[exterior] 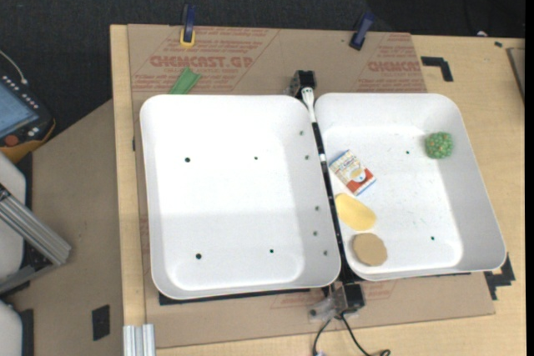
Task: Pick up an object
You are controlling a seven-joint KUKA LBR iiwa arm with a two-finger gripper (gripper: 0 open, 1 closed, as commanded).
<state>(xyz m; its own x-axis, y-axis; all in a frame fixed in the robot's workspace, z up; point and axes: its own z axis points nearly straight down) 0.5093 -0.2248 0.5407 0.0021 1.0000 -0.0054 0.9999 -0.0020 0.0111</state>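
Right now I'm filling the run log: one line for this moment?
right bin: green ball, small carton, yellow piece, tan disc | nothing picked yet

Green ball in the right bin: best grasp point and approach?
Take the green ball across its widest middle, coming straight down. It is round, so no side grips better, and it sits apart from the other items. The right bin's right wall is close, so probably line the fingers up along that wall rather than across.

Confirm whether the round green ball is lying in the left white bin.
No, the round green ball lies in the right white bin, near its far right corner, apart from the other items.
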